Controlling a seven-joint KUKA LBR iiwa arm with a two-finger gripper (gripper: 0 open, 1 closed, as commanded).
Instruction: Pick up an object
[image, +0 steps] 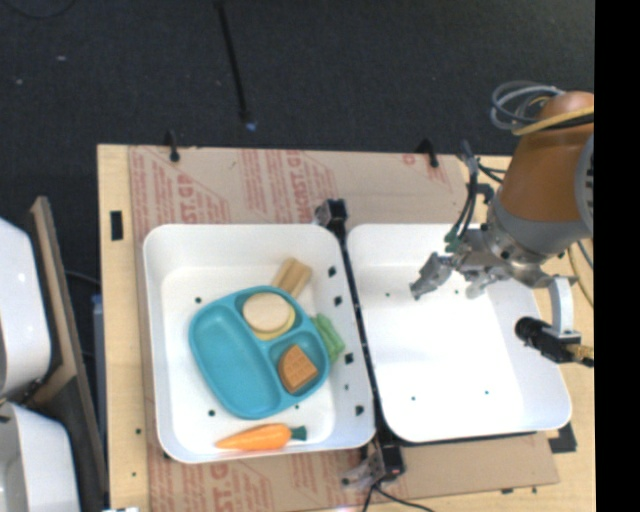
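- Camera view, single slanted look down on surface (130, 200) with two white bins side by side.
- Left bin (165, 300): blue compartment tray (225, 365) lying diagonally across the floor.
- Round pale biscuit-like disc (269, 312) in tray's upper compartment; brown toast-like piece (297, 368) in lower right compartment.
- Tan wooden block (292, 276) just beyond tray's upper edge, touching or nearly so.
- Small green piece (331, 338) tucked at tray's right side, mostly hidden; identity unclear.
- Carrot (262, 437) loose on bin floor near front wall, apart from tray, lying roughly level with that wall.
- Right bin (520, 400): bare white floor under the arm.
- Gripper (452, 279) low over right bin's upper part, fingers (428, 279) spread apart, nothing between them.
- Grey arm with orange band (548, 150) reaching in from right.
- All candidate objects in left bin, well apart from gripper, across the dividing walls.
- Handling judgement: carrot looks like a light toy, likely smooth and tapered, prone to rolling or slipping; best taken across the thick middle, fingers square to its long axis.
- Wooden block likely light, stiff, flat-sided; firmest grip of the lot, though crowded by tray rim.
- Disc and toast sit low inside compartments; walls likely to block finger entry.
- Tray itself wide and shallow; only the rim offers a hold.
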